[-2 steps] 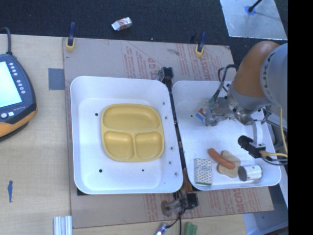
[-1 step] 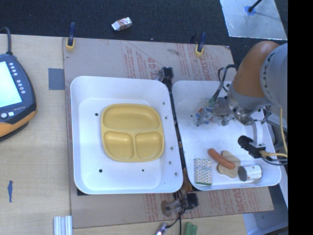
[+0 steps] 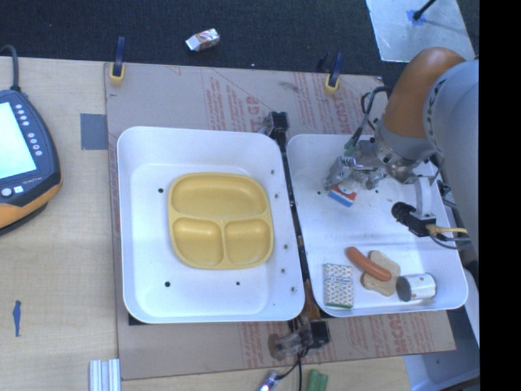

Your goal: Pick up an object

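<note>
The claw (image 3: 352, 172) hangs low over the far half of the right bin (image 3: 311, 226), a little toward the wall that bin shares with the left bin (image 3: 145, 218). Its tip sits directly above, and perhaps touching, a small white carton (image 3: 345, 195) with red and blue print. How far the claw stands open cannot be told from this slanted look, and nothing can be seen held in it.

That carton is the likely target. It lies just on the near side of the claw's tip, so close that the coming move looks to be a short straight descent, not a reach sideways. The carton's long axis seems to run slantwise across the bin floor, though it is too small to be sure of that.

The other candidates lie well apart from the claw, along the right bin's near edge: a patterned packet (image 3: 338, 285) toward the near-left corner, a toy hot dog (image 3: 368, 265) beside it, and a small can (image 3: 417, 287) on its side toward the near-right corner. A yellow divided plate (image 3: 220, 218) fills the middle of the left bin.
</note>
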`<state>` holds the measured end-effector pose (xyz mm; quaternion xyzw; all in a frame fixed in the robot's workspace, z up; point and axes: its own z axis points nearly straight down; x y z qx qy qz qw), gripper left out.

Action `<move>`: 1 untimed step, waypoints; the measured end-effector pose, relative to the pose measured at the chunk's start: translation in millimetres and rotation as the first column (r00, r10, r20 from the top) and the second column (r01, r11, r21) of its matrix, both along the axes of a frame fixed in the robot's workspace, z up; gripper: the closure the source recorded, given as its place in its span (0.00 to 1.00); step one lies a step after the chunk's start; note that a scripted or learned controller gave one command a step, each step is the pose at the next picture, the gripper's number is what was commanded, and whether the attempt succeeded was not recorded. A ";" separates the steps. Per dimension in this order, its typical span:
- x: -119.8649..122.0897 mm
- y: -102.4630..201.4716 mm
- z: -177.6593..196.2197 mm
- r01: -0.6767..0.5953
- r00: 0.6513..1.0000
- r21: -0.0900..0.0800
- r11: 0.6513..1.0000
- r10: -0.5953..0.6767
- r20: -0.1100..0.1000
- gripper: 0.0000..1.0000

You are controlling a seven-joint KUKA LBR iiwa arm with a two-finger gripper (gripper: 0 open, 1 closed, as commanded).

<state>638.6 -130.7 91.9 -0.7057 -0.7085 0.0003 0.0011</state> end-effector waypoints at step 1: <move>0.2 -0.3 10.4 -0.005 1.000 0.000 1.000 0.005 -0.001 1.00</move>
